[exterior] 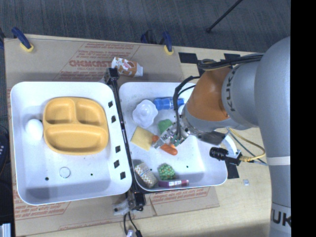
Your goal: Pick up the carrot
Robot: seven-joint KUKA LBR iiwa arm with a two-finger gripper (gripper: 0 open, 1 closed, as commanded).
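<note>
Carrot (168, 149) lies just under lowered end effector (172, 137).

We see the divided tray (75, 124) in the left bin (19, 181); the carrot (168, 149) lies in the right bin (217, 174), beside the gripper (174, 136).

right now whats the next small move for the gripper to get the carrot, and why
Probably lower a little and close on the carrot. The gripper sits right at the carrot's upper end in the right bin, with the yellow wedge close on its left, so a sideways shift seems unnecessary.
</note>
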